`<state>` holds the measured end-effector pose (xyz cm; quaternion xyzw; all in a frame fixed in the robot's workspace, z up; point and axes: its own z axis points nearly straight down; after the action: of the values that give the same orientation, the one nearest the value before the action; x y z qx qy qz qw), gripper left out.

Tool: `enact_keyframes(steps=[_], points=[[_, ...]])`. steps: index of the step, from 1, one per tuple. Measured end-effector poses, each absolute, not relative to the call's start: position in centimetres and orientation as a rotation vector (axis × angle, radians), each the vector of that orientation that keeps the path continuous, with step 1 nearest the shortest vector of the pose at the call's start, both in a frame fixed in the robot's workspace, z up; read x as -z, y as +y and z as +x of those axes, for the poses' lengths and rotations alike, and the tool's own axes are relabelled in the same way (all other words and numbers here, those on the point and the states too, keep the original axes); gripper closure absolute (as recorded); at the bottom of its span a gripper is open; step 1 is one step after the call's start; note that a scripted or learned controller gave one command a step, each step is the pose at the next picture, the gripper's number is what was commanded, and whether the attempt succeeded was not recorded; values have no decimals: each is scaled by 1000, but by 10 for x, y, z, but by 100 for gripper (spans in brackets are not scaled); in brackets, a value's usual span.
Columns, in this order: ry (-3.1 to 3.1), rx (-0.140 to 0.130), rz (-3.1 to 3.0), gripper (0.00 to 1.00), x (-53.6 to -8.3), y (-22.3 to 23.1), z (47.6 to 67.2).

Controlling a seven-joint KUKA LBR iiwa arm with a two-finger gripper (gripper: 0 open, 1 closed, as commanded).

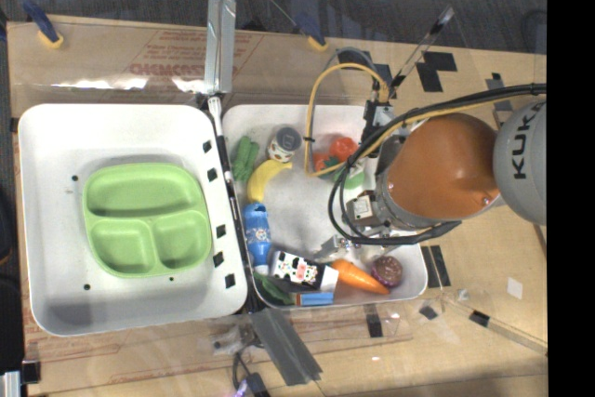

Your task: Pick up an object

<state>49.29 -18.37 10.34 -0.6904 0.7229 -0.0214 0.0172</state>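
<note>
From above, the counter carried two white bins side by side. The left bin held a green divided tray. The right bin held the loose objects: a green piece, a banana, a blue bottle, a small grey jar, an orange-red item, a black-and-white carton, a carrot and a dark red round thing. The arm's orange band hung over the right bin. The gripper sat low just above the carton and carrot; whether it was apart or together could not be told.
</note>
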Motion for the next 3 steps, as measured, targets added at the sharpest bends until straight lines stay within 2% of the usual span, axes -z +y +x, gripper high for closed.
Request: enact_keyframes(steps=[1,2,3], points=[[2070,-5,-2361,0,-91,-171,534],[2066,79,-2317,0,-104,-159,497],[2056,82,-2323,0,-105,-159,496]])
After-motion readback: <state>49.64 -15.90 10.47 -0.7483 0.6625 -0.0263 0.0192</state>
